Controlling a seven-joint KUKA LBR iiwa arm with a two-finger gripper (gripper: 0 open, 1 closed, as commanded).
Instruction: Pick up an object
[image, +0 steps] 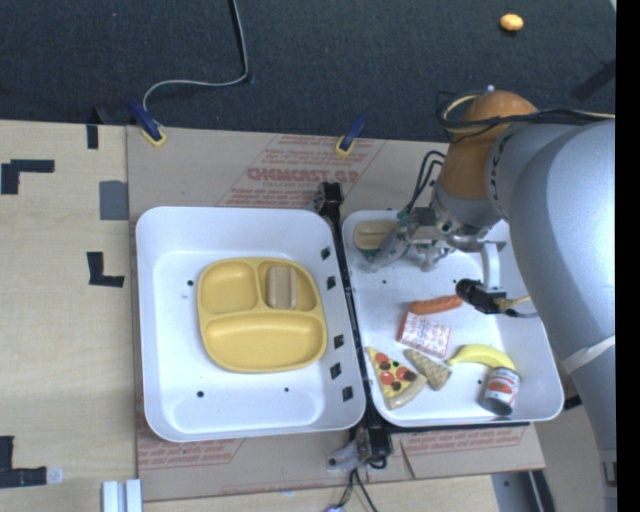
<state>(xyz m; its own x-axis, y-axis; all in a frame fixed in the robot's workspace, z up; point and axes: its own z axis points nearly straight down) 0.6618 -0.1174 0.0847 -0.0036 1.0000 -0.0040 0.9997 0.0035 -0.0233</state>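
We are seeing the can (500, 389) sitting at the right bin's (545, 345) near edge, the banana (481, 355) just beyond it, and the tool (405, 243) hanging over the far end, its state hidden from us.

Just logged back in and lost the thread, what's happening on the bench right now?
The arm reaches in from the right, with its hand low over the back of the right bin, beside a tan bun-like piece. Whether it grips anything is unclear. A banana, pizza slice, can and red packet lie untouched. The left bin holds a yellow tray.
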